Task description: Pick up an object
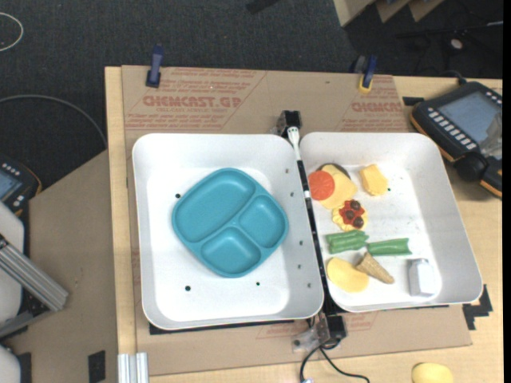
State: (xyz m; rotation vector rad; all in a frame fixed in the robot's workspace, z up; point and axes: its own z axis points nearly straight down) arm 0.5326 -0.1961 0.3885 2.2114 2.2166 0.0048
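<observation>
A yellow piece (347, 274) lies in the right bin (455, 214).

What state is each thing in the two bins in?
Blue divided plate: upright, compartments bare, alone in left bin.
Two green beans: lying flat, apart.
Tomato slice: resting on a yellow piece.
Cone: on its side.
White block: lying at right bin's near corner.

yellow object (432, 373) (edge-cropped); pendant (467, 126) likewise
</observation>
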